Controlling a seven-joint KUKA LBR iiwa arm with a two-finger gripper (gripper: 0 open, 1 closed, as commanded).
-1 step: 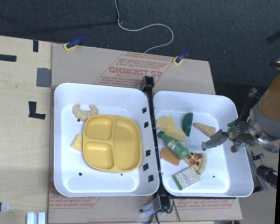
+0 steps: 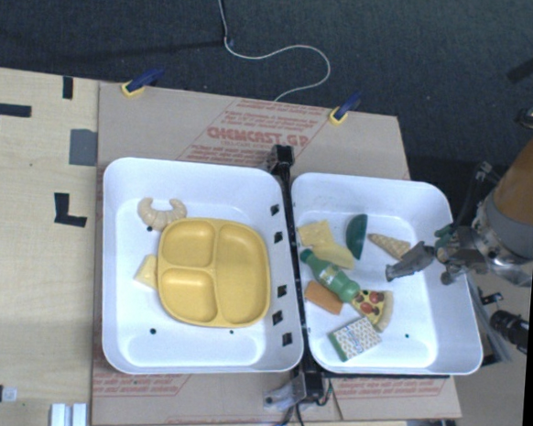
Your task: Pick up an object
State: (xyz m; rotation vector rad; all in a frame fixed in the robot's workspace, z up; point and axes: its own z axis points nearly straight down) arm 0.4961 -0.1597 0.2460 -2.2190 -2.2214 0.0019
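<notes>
Green plastic bottle [image 2: 332,276] lies tilted amid the toy food in my right bin [image 2: 432,207], touching the yellow wedge [image 2: 326,242], so it makes an easy target. My gripper [image 2: 425,260] hovers near the cone [image 2: 389,244], fingers spread, pinching nothing.

I saw a yellow plate [image 2: 214,272] in a white bin [image 2: 121,187]. The other white bin [image 2: 433,200] held a green bottle [image 2: 332,276], an orange block [image 2: 323,298] and a green-and-white checked packet [image 2: 355,338].
</notes>
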